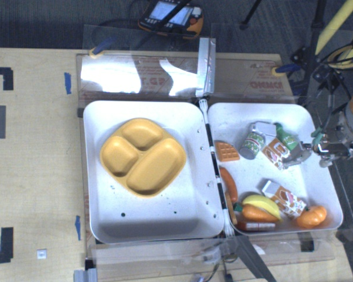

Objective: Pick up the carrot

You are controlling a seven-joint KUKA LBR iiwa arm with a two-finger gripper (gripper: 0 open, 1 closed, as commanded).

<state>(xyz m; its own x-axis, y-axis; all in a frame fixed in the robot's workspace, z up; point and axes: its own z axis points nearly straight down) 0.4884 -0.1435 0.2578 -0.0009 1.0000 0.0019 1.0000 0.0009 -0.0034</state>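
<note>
Gripper (pixel 294 156) state unclear above the right bin (pixel 323 184); carrot (pixel 260 213) lies near the front; labels unreadable.

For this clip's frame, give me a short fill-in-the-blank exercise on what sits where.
1. The yellow sectioned plate lies in the ___ bin.
2. The carrot lies just below the yellow ___.
3. The hand reaches in over the right bin's ___ edge.

Missing words: left; banana; right

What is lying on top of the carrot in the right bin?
A yellow banana lies across the carrot, covering its upper side. The carrot's orange lower edge shows beneath it. How far the carrot runs under the banana is hidden.
</note>
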